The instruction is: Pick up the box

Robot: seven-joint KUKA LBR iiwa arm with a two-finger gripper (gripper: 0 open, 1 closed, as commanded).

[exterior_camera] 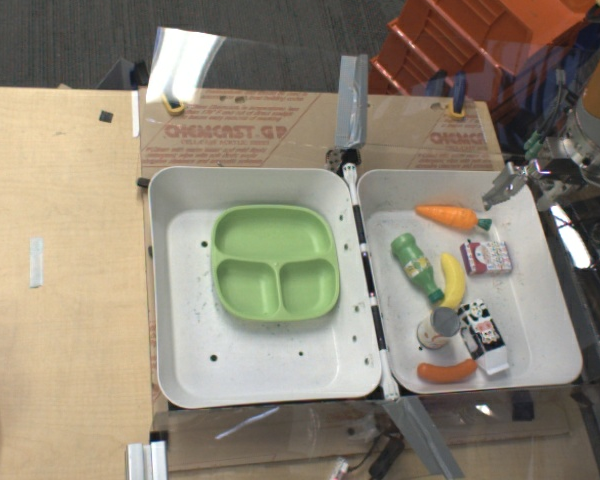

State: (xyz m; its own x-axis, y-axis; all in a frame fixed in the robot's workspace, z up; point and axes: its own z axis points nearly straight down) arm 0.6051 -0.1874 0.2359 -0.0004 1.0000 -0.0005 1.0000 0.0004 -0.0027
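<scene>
The box [486,258] lies flat in the right bin [540,268], toward the right of the frame and a little above its middle — a small pink-and-white carton, just below the carrot [448,217] and just right of the banana [452,279]. It touches neither, as far as can be seen, so a straight approach from above looks workable. The gripper [508,186] hangs at the bin's upper right corner, over the rim and well apart from the box; whether its claw is wide or narrow I cannot tell. Lower in the same bin a green bottle [416,265] lies aslant, and a can [440,327], a black-and-white carton [482,336] and a sausage [446,371] crowd together near the bottom edge — that second carton could be mistaken for the target. The left bin [180,298] holds a green divided plate [276,262], lying flat. Both bins sit on brown cardboard [250,118] over a pale wooden bench [50,268]; dark carpet and an orange frame [480,18] fill the upper part of the frame.
</scene>
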